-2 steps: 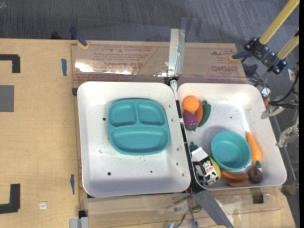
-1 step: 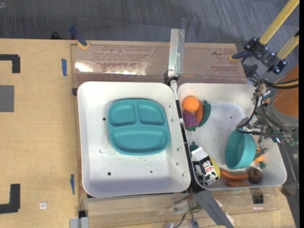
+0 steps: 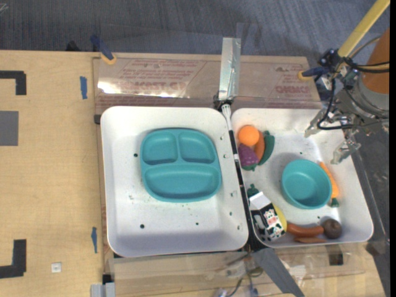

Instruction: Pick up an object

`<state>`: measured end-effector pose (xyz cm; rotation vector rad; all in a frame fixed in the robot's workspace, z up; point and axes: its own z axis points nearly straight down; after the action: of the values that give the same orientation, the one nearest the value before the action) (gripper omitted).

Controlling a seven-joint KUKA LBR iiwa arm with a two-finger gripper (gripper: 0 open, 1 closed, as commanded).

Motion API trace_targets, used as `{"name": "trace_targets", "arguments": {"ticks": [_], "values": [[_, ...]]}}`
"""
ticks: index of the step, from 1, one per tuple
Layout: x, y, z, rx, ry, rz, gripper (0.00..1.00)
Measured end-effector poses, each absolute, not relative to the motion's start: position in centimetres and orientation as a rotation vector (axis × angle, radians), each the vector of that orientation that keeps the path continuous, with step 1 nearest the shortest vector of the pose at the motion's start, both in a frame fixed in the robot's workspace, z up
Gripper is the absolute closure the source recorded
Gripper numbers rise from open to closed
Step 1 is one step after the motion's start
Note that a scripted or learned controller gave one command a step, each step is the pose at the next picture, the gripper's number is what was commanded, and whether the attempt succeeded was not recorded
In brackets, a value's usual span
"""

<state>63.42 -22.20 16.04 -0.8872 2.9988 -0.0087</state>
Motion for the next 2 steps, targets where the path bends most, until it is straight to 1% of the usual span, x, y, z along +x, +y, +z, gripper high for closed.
{"name": "trace_targets", "arguments": {"ticks": [1, 2], "values": [[61.4, -21.7, 10.3, -1.040, 2.945, -0.003, 0.00], [55.9, -21.3, 9.4, -1.033, 2.941, 0.003, 0.00]]}}
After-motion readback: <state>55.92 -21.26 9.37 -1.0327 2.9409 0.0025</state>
